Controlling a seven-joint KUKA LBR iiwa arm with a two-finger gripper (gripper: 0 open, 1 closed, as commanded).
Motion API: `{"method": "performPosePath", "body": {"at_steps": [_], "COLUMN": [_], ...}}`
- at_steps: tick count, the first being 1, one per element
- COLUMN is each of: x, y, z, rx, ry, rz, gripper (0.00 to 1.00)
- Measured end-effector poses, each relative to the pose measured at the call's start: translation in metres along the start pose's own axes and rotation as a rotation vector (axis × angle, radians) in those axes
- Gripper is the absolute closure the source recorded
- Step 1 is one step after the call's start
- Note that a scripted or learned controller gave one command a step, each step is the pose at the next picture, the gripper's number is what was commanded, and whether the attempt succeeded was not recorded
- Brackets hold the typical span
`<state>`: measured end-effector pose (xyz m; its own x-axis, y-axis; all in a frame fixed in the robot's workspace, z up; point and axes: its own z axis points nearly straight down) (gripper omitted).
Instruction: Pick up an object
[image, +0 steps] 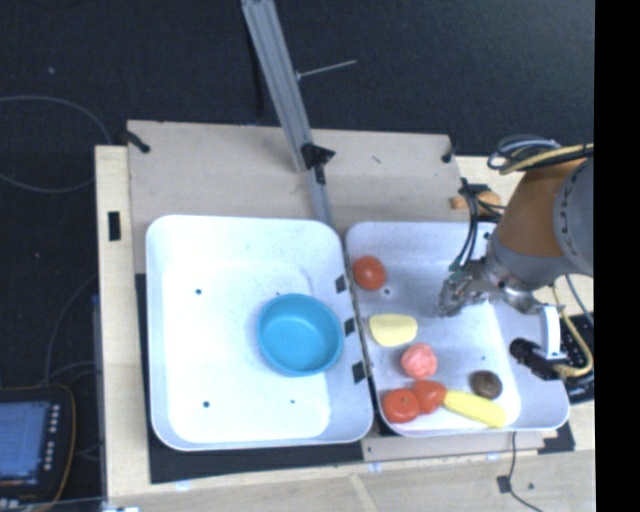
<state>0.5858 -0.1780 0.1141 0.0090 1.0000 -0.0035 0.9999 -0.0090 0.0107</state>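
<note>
I see claw (456, 296) over right bin (420, 240) — grip unreadable | pink ball (419, 360) lower-left | blue bowl (299, 334) — left bin (200, 250)

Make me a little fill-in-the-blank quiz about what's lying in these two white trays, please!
The left bin holds a bowl coloured ____.
The yellow banana lies in the ____ bin.
The gripper hangs over the ____ bin.
The orange band belongs to the ____.

Missing words: blue; right; right; arm

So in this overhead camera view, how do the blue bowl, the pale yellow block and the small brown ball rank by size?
Largest to smallest:
1. blue bowl
2. pale yellow block
3. small brown ball
</note>
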Motion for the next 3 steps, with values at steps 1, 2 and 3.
{"method": "performPosePath", "body": {"at_steps": [1,2,3], "x": [0.008,0.016,0.016], "y": [-0.002,-0.004,-0.002], "z": [-0.055,-0.115,-0.13], "rx": [0.004,0.001,0.006], "ry": [0.005,0.004,0.004], "rz": [-0.015,-0.016,-0.02], "gripper": [1.0,1.0,1.0]}}
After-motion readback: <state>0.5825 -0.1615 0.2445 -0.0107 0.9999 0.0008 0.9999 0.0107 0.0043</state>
